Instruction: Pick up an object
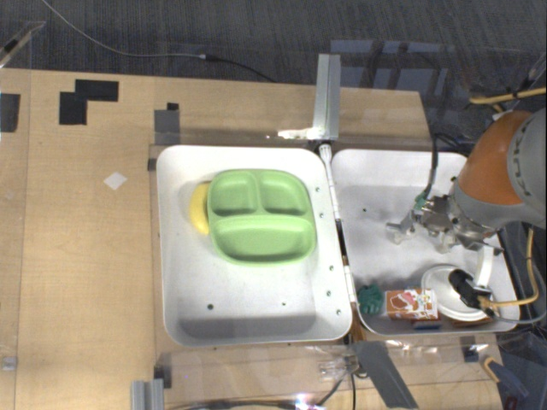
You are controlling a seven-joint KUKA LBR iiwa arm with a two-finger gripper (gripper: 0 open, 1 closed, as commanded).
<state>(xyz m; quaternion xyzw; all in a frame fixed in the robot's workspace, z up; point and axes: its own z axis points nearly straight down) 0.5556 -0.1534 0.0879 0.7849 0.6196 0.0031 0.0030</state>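
Camera view places the two-finger gripper (408,225) over the right-hand shallow white bin (376,186), above a bare part of its floor, well apart from every object. Nothing is seen in its grasp. Whether the jaws stand apart or together cannot be told from this angle.

Right bin, along the near wall:
- A small red-and-white printed carton (412,303) lies flat.
- A small dark green lump (370,298) sits just beside the carton, in the corner.
- A round white dish (438,282) lies just beside the carton on its other side.

The left-hand white bin (184,254) holds a green three-compartment plastic plate (259,214) resting on a yellow object (198,209), of which one edge shows.

The carton appears the most suitable pick. It is probably light and fairly stiff, but its walls may dent under a hard clamp and its glossy print may slip. Take hold across the narrower width from above, at mid-length. Room is tight, since the bin wall and both neighbours crowd it.

The plate is wide, rigid and smooth, so it offers a rim hold at best. Both bins stand on the wooden surface (85,254).
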